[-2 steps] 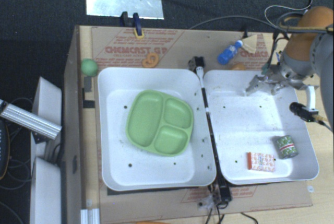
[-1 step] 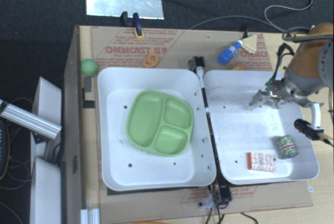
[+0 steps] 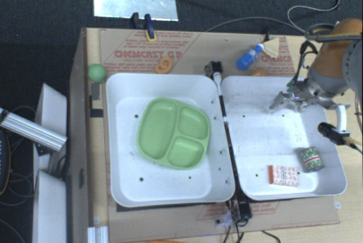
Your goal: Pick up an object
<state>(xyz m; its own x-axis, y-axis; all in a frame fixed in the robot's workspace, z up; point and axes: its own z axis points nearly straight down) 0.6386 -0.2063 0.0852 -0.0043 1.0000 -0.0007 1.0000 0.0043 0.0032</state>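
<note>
End effector over right bin, grip state impossible to tell; small can and red-white packet lying well apart, nearer front.

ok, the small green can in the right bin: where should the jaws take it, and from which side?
Probably from above, jaws across its short round body. The green can lies tilted near the right bin's right wall, so a side approach looks cramped. The red-and-white packet sits apart on its left, leaving room there. The gripper is up-bin.
</note>
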